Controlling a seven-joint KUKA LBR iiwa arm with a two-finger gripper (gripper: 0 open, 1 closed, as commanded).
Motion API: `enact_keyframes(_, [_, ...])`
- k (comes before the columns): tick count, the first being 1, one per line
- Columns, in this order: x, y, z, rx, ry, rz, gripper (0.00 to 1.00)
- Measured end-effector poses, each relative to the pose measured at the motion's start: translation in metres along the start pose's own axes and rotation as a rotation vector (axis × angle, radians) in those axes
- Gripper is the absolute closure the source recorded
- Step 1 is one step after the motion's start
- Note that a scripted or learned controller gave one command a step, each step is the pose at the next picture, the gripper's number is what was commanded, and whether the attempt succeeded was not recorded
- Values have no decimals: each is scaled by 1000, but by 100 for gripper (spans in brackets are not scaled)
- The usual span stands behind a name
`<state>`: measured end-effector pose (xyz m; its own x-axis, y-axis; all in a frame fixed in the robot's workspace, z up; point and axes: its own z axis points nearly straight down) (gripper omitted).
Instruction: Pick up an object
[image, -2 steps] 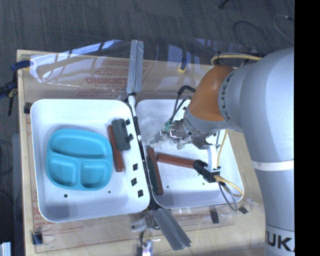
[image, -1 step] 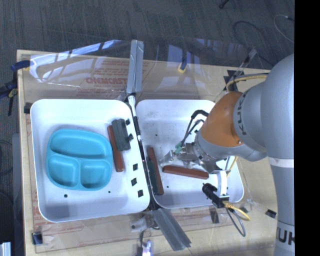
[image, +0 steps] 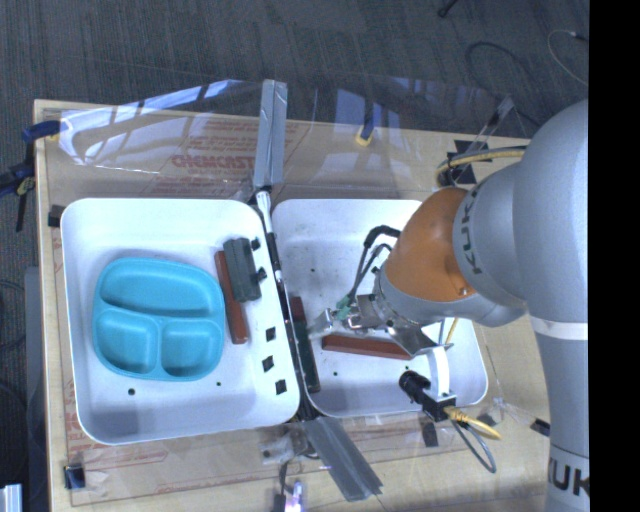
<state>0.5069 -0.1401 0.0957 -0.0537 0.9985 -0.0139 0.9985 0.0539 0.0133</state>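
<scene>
A long brown stick (image: 364, 346) lies flat on the floor of the right bin (image: 320, 232), near its front. My gripper (image: 345, 316) hangs low over that bin, just above and behind the stick's left end; the wrist with its orange band (image: 428, 262) covers much of the bin's right half. In the left bin (image: 82, 400) a blue three-compartment tray (image: 158, 318) lies at the left. A second brown stick (image: 231, 297) and a dark grey block (image: 241, 268) sit side by side near that bin's right wall.
A raised divider (image: 296, 340) separates the two bins, with small black squares (image: 271, 349) along the left bin's slope. Clear plastic sheeting (image: 200, 140) lies behind the bins. The grey arm (image: 545, 240) fills the right side.
</scene>
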Motion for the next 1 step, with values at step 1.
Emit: enact_keyframes(1, [3,1,-9,5,7,-9,100])
